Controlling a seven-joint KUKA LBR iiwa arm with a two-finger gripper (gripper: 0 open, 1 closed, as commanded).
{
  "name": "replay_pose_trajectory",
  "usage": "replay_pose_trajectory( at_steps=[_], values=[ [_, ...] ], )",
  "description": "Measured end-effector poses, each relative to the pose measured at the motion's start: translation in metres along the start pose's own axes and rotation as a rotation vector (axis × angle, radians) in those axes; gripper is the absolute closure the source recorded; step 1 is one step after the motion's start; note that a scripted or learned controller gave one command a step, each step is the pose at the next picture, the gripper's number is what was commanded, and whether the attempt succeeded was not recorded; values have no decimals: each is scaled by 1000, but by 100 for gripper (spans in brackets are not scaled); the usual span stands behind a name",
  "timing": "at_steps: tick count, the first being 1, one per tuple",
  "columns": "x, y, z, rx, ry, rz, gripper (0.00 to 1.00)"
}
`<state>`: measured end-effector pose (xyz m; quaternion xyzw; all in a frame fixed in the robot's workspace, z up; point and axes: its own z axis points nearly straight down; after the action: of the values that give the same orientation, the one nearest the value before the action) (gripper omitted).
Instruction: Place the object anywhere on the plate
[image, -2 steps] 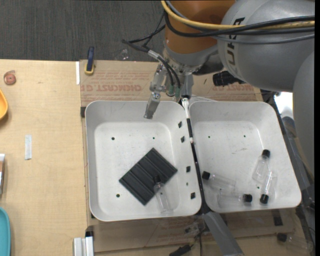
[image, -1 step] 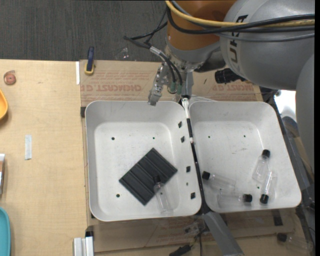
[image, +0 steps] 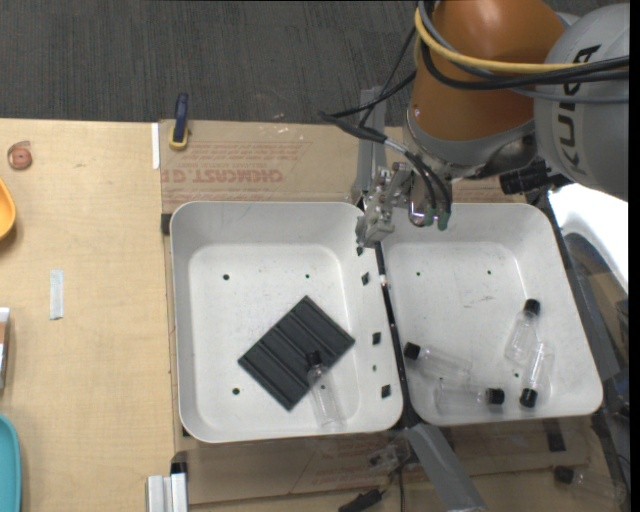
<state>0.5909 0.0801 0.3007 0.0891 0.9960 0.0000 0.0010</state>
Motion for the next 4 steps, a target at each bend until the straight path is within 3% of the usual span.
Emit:
replay_pose_trajectory(
  at_steps=[1,2,3,4],
  values=[
    [-40,75,45,-2,-1,-334,100],
    [6,49,-64,-2,-3,-598,100],
    [55,80,-83,-2,-1,-808,100],
    [86,51,28,-3,1,-989,100]
  ],
)
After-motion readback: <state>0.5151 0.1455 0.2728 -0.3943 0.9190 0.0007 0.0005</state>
